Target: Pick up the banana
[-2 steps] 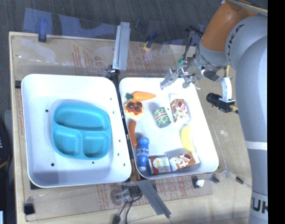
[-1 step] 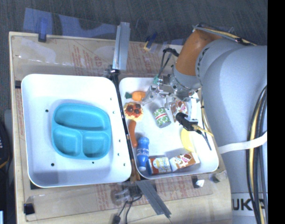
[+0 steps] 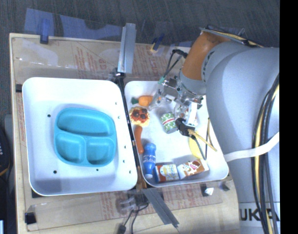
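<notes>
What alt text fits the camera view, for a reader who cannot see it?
The gripper hangs over the right bin, near a yellow banana by its right wall. That bin also holds a blue bottle and small cartons; the left bin holds a blue divided tray.

Even, cool overhead light; left bin (image 3: 36,130) bright, nearly washed out, faint shadow along its near wall. Far floor (image 3: 90,4) dim. Everything slightly soft.
</notes>
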Controlling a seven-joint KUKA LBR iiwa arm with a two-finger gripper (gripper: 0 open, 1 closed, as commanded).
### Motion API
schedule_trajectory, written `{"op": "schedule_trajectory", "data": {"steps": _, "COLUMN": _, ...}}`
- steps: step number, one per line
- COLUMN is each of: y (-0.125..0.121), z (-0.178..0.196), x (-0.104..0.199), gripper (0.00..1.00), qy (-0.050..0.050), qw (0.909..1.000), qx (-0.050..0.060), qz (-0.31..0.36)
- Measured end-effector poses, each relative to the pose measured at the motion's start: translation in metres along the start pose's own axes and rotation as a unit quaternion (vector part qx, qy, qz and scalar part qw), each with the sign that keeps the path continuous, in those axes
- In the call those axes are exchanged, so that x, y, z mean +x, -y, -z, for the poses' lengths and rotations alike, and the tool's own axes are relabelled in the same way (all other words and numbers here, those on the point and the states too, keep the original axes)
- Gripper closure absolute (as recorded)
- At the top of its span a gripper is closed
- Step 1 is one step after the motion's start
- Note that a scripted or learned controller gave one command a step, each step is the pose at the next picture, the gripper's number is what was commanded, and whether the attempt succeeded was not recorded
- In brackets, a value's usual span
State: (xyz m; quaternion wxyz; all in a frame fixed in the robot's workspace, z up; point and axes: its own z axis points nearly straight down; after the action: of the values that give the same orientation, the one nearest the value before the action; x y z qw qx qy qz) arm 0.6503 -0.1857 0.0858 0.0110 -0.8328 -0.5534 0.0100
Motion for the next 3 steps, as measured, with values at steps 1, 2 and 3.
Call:
{"op": "schedule_trajectory", "data": {"steps": 1, "y": -0.0039, "z": 0.0006, "x": -0.0117, "gripper": 0.0, "qy": 0.0, "qw": 0.9932, "qx": 0.002, "qz": -0.117}}
{"op": "schedule_trajectory", "data": {"steps": 2, "y": -0.004, "z": 0.0009, "x": -0.011, "gripper": 0.0, "qy": 0.0, "qw": 0.9705, "qx": 0.0, "qz": -0.241}}
{"op": "schedule_trajectory", "data": {"steps": 3, "y": -0.0041, "z": 0.0008, "x": -0.0109, "gripper": 0.0, "qy": 0.0, "qw": 0.9705, "qx": 0.0, "qz": -0.241}}
